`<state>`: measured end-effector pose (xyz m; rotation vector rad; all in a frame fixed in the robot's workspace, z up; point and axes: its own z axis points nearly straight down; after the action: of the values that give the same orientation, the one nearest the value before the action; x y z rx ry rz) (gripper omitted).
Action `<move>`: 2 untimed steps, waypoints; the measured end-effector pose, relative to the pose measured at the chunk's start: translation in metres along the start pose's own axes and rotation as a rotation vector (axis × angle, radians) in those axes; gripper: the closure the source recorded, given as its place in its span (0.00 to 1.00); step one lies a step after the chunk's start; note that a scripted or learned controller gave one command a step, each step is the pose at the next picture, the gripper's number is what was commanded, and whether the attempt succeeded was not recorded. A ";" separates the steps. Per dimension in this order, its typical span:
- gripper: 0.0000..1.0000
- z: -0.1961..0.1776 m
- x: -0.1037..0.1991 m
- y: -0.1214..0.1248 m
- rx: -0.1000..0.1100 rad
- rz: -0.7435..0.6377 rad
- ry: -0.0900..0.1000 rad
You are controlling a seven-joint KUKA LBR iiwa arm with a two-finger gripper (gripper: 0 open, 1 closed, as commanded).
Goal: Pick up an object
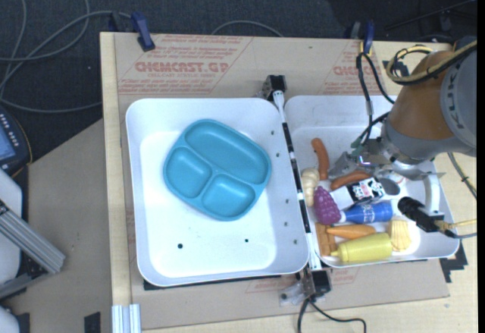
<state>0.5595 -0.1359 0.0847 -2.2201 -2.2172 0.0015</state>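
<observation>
- At the lower right of the frame, I am looking at the toy food piled in the right shallow white bin (333,108): a yellow plastic squeeze bottle (365,249) lying on its side, a small yellow corn cob (400,234) just beside it, and an orange carrot (350,232) touching the bottle's upper edge.
- Just above those, a blue-and-white tube (369,212) is lying between a purple grape bunch (326,207) and the arm's wrist, with an orange-brown sausage (320,158) farther up.
- The two-finger gripper (362,172) is hanging low over the pile at centre right; I cannot tell how its jaws are standing, nor whether anything is between them.
- I am judging this as the descent or grasp step, with nothing shown as lifted.
- The next move is calling for a clean closure on one item, then a straight lift clear of its crowded neighbours.
- Farther left, a blue three-compartment plate (217,168) is sitting in the left white bin (212,263).
</observation>
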 end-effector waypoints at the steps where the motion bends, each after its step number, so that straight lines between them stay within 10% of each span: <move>1: 0.00 0.000 0.040 -0.041 0.000 -0.003 0.000; 2: 0.00 -0.013 -0.009 0.035 -0.012 -0.001 -0.007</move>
<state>0.5943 -0.1449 0.0977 -2.2277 -2.2279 -0.0039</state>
